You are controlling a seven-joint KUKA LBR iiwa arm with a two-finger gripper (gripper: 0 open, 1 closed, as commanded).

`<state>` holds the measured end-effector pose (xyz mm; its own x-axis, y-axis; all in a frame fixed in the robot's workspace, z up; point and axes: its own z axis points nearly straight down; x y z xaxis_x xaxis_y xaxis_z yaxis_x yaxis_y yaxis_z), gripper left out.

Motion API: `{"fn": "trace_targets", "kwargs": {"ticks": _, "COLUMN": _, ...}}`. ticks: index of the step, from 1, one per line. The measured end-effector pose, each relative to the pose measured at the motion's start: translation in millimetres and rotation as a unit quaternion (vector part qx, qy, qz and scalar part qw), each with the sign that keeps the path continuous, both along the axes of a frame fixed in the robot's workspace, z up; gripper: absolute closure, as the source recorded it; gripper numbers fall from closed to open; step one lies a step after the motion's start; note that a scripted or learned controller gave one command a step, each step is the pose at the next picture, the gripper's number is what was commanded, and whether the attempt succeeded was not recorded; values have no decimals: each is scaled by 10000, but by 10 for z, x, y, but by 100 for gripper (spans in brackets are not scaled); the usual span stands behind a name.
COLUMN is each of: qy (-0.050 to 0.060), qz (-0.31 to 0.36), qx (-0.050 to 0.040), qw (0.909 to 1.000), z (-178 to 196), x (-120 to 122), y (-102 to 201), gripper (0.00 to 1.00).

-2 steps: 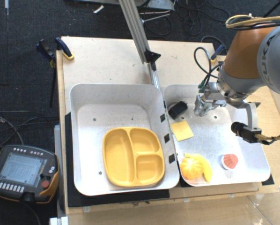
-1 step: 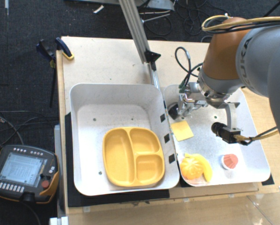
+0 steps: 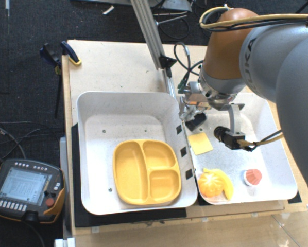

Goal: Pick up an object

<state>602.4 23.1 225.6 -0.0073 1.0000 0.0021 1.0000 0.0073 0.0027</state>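
Note:
My gripper (image 3: 194, 119) hangs low over the left part of the right bin (image 3: 277, 138), close to the wall between the two bins. A flat yellow square (image 3: 201, 143) lies on the bin floor just in front of it, apart from it. At the bin's front edge sits an orange and yellow fruit-shaped toy (image 3: 215, 184). A small red and white object (image 3: 253, 177) lies to its right. The big grey arm with its orange band (image 3: 228, 40) hides the back of the right bin.
The left bin (image 3: 92, 117) holds a yellow divided plate (image 3: 146, 171) near its front. A metal pole (image 3: 150, 30) slants up from between the bins. A black cable and connector (image 3: 234, 138) hang beside the gripper. A teach pendant (image 3: 22, 189) lies off the bench at left.

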Motion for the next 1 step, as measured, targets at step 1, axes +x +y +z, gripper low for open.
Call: {"fn": "trace_targets", "kwargs": {"ticks": 1, "qy": 2, "qz": 4, "qx": 2, "qw": 10000, "z": 124, "x": 77, "y": 505, "gripper": 100}}
